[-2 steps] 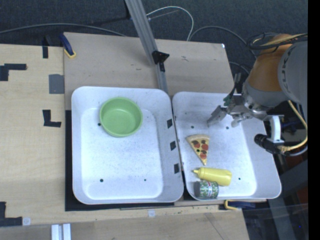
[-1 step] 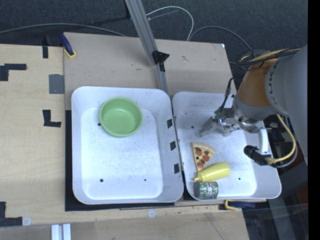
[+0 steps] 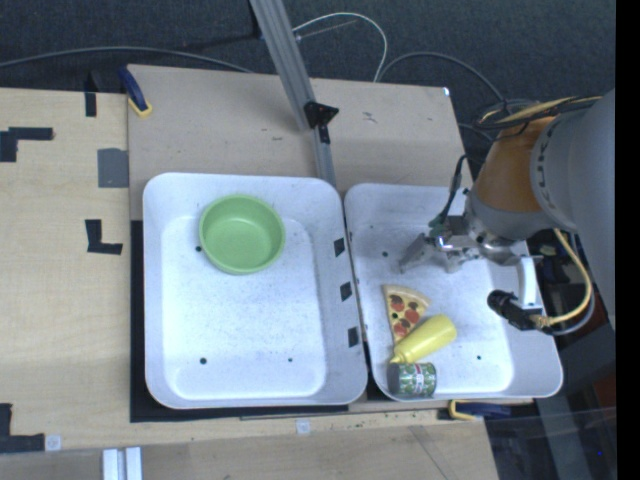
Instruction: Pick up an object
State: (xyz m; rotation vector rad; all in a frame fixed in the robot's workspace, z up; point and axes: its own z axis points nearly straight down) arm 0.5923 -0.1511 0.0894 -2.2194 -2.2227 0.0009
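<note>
While my end effector (image 3: 418, 255) hangs over the right bin (image 3: 375, 213), holding nothing, fingers spread apart, the pizza slice (image 3: 404, 311) lies nearby.

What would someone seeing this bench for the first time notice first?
Probably the round light green plastic bowl, alone in the upper part of the left white bin. Next, the grey arm with its orange band reaching from the right, its gripper over the right white bin. Below it cluster a toy pizza slice, a yellow squeeze bottle and a small green can.
</note>
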